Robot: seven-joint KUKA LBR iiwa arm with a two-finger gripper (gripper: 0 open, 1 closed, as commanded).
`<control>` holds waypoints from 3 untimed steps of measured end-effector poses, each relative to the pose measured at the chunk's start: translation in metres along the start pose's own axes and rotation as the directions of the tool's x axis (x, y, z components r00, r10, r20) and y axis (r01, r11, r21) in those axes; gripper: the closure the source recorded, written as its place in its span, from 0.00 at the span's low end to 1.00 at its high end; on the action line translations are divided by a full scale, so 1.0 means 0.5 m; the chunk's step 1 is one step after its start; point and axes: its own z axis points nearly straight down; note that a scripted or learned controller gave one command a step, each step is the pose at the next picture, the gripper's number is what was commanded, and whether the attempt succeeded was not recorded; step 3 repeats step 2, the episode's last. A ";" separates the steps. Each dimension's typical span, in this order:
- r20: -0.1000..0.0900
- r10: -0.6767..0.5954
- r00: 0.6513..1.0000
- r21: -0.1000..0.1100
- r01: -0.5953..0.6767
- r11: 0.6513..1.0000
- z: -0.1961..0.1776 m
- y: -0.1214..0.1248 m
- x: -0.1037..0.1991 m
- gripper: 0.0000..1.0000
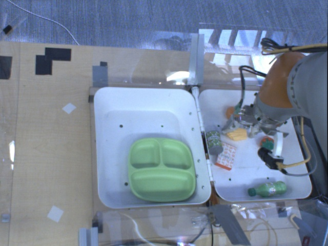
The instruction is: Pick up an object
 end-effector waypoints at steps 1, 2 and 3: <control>0.000 -0.002 1.000 -0.005 0.002 1.000 -0.023 0.004 0.001 1.00; -0.001 -0.058 0.998 0.002 0.058 0.998 -0.243 -0.035 0.160 1.00; -0.001 -0.058 0.998 0.002 0.058 0.998 -0.243 -0.035 0.160 1.00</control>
